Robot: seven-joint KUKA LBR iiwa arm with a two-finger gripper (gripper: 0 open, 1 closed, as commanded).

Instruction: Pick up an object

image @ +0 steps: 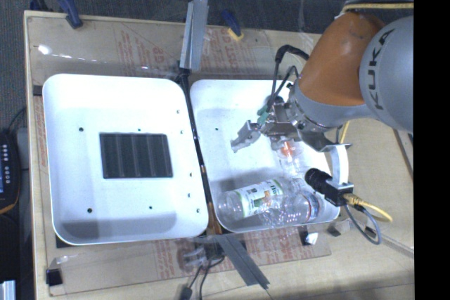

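My gripper (242, 137) hangs over the middle of the right bin (211, 109), its fingers open with nothing between them. A clear plastic bottle with a green and white label (256, 199) lies on its side along the bin's front wall, with a second clear bottle (302, 207) beside it on the right. A small clear bottle with an orange label (287, 154) lies just right of the gripper, partly under the wrist. A black ribbed rectangular block (136, 155) lies flat in the middle of the left bin (70, 102).
The arm's grey and orange body (351, 74) covers the right bin's far right corner. A grey bar (193, 31) stands at the back between the bins. Blue clamps (70, 10) grip the bench's far edge.
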